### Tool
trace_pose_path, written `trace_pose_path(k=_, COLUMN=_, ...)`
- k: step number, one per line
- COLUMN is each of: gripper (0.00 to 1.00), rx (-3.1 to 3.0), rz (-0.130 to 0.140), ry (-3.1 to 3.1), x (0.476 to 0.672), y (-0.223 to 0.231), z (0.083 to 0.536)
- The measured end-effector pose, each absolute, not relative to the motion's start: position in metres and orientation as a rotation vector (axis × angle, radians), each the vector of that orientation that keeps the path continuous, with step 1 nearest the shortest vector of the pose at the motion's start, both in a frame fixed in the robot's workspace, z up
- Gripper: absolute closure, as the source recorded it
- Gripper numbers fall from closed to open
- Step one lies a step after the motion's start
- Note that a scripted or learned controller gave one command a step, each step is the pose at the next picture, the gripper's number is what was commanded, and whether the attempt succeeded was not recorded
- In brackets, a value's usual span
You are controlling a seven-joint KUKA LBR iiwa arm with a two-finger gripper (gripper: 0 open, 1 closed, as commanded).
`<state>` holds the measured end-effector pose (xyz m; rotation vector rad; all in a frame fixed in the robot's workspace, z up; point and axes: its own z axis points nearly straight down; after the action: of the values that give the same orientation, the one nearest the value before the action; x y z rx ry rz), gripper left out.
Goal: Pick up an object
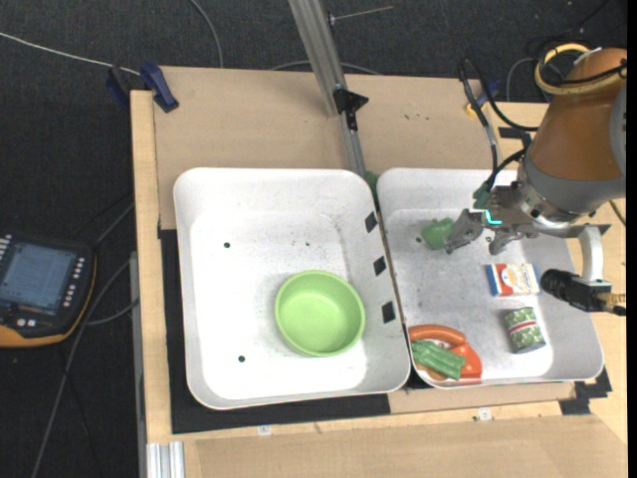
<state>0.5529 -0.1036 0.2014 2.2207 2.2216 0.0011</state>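
In the right bin (567, 361) lie a small green object (436, 233) at the back, a white, red and blue box (511, 279), a green can (525, 329), and an orange dish with green and red food (445, 355) at the front left corner. My gripper (485, 239) hangs over the back of this bin, just right of the small green object and above the box. Its fingers stand open and nothing is between them. One finger (462, 235) is close beside the green object.
A light green bowl (318, 313) sits in the left bin (199, 207). A metal pole (328, 58) slants in from the top, down to the divide between the bins. Cables run by the arm (577, 118) at the right.
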Motion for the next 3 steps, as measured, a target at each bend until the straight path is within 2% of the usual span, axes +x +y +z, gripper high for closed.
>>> trace_pose_path(k=1, gripper=0.00, rx=2.221, rz=0.001, ry=2.222, x=0.553, y=-0.104, z=0.201)
trace_pose_path(k=3, gripper=0.00, rx=2.223, rz=-0.004, ry=2.224, x=0.558, y=-0.096, z=0.100)
